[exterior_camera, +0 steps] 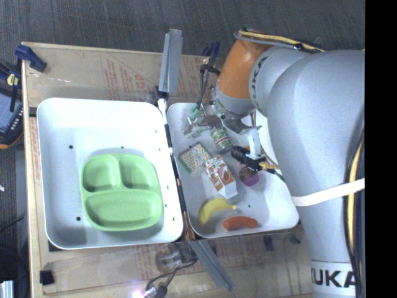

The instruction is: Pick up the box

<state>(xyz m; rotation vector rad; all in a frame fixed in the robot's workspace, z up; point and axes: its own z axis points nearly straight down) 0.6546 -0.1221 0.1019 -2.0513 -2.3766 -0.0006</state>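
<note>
Two white bins on bench: gripper point(200, 120) hangs over right bin's point(279, 213) far-left corner, fingers' state unclear, box point(221, 176) lying apart, approx. mid-bin.

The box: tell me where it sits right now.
The box lies in the right bin, near its middle, just above the banana and right of a patterned packet.

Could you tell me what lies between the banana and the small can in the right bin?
The box lies between the banana and the can, seen in the camera view.
</note>
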